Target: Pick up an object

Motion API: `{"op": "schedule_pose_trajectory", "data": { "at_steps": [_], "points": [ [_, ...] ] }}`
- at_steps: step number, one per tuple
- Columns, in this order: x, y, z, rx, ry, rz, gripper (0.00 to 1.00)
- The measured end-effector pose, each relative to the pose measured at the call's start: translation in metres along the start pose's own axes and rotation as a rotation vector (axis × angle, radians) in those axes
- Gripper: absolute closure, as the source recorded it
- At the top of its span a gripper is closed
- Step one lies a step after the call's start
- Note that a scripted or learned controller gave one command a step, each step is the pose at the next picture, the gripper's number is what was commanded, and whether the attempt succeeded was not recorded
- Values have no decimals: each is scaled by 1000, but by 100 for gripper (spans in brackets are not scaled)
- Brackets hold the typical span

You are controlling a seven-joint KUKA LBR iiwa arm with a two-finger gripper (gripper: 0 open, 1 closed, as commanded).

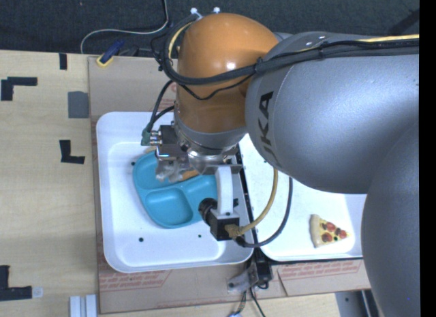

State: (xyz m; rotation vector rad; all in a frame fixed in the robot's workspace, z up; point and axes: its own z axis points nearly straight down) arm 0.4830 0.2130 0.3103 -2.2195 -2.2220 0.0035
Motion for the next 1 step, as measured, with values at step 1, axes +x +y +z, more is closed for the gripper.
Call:
{"op": "schedule_pose_trajectory", "data": {
  "at_steps": [1],
  "points": [
    [0, 1, 0, -1, -1, 0, 0]
  ]
}}
